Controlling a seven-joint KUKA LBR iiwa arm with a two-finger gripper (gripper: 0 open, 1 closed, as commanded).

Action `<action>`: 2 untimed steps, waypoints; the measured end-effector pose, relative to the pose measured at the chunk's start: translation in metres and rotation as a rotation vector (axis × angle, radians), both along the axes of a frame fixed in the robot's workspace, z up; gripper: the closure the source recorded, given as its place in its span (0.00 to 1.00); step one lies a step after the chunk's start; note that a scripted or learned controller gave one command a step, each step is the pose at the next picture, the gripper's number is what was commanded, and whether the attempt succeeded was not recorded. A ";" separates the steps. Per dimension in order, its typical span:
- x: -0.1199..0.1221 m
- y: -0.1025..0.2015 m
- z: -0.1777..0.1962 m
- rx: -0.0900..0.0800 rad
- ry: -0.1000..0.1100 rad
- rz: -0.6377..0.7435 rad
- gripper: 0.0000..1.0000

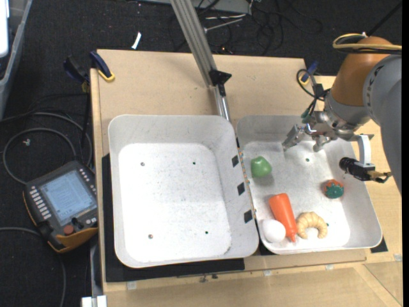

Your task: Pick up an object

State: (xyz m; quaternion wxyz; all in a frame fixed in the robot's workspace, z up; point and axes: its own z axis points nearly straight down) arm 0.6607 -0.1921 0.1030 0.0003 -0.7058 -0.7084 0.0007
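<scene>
While the gripper (307,138) hangs over the back of the right bin (364,235), I read it as staged above the load before picking a target; its fingers look spread and I see nothing between them. All candidates sit in that bin: green fruit (261,167) near the left wall, carrot (283,215) with an egg (274,231) and a croissant (312,224) packed at the front (tight cluster, awkward grasp), a small red piece (333,188) apart on the right. The left bin (128,133) holds none. The wrist body hides the finger bases, and the red piece is too small to identify.
</scene>
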 end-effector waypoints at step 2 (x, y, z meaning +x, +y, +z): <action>0.008 0.003 0.077 -0.002 -0.011 0.000 1.00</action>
